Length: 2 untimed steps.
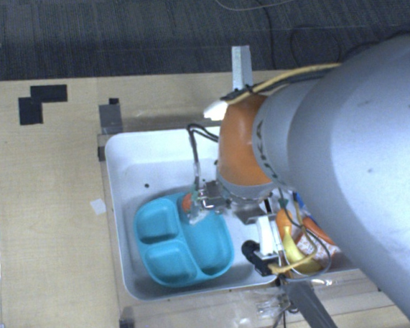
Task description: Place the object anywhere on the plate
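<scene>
So the blue plate (180, 245) with its 3 compartments sits in the white bin (129, 167), and everything below is relative to that plate. The gripper (206, 195) hangs right over the plate's upper right edge. Just beside it there's a small orange-red bit (187, 198) peeking out at the plate's rim, which I'd guess is the object. Can't tell if the jaws are clenched on it or released, the wrist hides that, so I won't call it held.

Handling-wise, my guess: it looks small and light, probably a toy-ish piece, likely stiff plastic or rubbery, not fragile. Too little of it shows to name a good grab spot; across its narrow middle would be my bet.

Which way it points, or its long axis? Honestly can't tell, only a sliver is visible.

Off the plate's right side, past the arm (364, 166), a yellow and orange clutter (303, 247) sits.
</scene>
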Motion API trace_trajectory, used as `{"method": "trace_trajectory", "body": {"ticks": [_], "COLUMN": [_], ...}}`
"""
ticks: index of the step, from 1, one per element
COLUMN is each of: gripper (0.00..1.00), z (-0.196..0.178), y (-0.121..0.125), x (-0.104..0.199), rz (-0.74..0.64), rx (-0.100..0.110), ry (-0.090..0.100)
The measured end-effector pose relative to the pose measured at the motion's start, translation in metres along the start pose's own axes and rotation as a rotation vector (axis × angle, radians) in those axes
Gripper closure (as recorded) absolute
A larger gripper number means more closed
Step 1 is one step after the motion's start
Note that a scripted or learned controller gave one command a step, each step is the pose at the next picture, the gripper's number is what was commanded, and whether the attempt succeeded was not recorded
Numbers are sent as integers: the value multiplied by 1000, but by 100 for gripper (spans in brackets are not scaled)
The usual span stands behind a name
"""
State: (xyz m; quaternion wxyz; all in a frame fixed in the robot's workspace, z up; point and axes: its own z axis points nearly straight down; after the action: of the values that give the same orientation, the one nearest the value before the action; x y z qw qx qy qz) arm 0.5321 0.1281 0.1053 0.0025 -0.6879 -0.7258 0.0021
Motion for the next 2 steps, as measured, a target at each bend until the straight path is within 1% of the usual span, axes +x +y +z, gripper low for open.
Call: {"method": "trace_trajectory", "body": {"ticks": [2], "gripper": [0], "z": [0], "y": [0], "x": [0], "rz": [1], "rx": [0], "ry": [0]}}
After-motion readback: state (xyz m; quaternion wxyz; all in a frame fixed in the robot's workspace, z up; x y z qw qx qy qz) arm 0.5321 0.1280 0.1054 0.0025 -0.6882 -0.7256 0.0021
